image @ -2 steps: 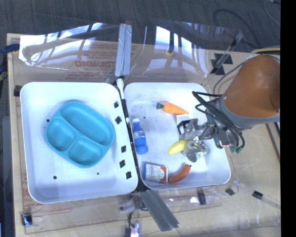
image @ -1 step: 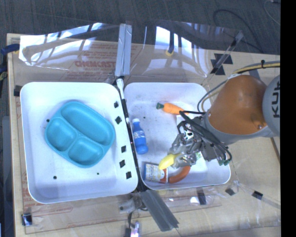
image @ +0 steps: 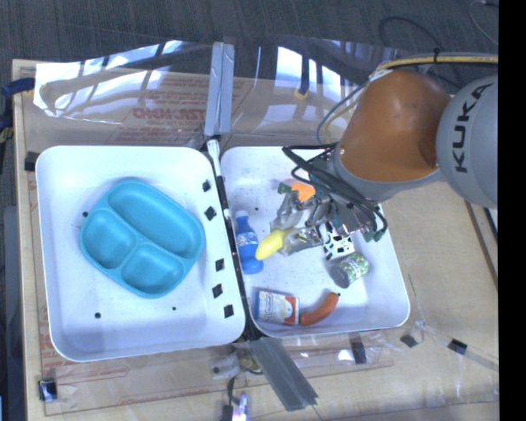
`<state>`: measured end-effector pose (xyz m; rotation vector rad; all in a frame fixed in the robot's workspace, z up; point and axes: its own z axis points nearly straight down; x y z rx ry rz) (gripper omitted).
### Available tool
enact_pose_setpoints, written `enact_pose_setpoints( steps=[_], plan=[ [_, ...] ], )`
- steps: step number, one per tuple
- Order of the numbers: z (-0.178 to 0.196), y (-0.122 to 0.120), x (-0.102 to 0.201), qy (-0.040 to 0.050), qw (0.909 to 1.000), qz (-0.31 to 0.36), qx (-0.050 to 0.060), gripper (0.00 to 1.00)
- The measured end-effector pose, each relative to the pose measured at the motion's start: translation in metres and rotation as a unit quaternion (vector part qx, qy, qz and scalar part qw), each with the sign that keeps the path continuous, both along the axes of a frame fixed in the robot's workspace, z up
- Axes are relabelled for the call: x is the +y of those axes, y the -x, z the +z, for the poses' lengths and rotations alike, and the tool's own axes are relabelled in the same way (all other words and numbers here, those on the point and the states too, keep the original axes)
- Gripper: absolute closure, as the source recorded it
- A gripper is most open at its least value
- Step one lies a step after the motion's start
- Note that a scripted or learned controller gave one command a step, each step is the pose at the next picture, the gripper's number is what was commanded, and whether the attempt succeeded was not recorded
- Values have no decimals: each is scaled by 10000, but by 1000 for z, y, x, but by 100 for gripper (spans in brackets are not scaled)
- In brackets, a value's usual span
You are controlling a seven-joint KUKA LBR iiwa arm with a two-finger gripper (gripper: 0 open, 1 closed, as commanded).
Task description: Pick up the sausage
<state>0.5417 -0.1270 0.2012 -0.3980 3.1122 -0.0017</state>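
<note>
Reddish-brown sausage (image: 320, 309) lies slantwise by the bin's near wall, below the gripper (image: 300, 226), whose grip state I cannot tell.

Bench (image: 438, 261): pale wood-coloured top, seen at slant from above. Clear plastic sheet (image: 140, 90) with red lettering spread over its far part. Two shallow white bins directly on bench, side by side, touching along middle. Left bin (image: 61, 323) toward left edge of bench; right bin (image: 390, 301) just beside it, near bench centre. Grey metal strip (image: 217, 86) runs from far edge down to seam between bins. Second grey strip (image: 280, 375) at near edge, below seam.
</note>
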Motion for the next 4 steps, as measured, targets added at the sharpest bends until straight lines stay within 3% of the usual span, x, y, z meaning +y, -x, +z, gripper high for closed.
enact_pose_setpoints(
  steps=[1,2,3,4],
  plan=[
    [-80,-45,8,101,9987,492,-99,100],
    [-94,21,-38,66,9912,1315,-159,100],
    [-104,23,-84,32,9920,1264,-43,100],
    [-107,8,-46,19,9693,2457,-24,100]
  ],
)
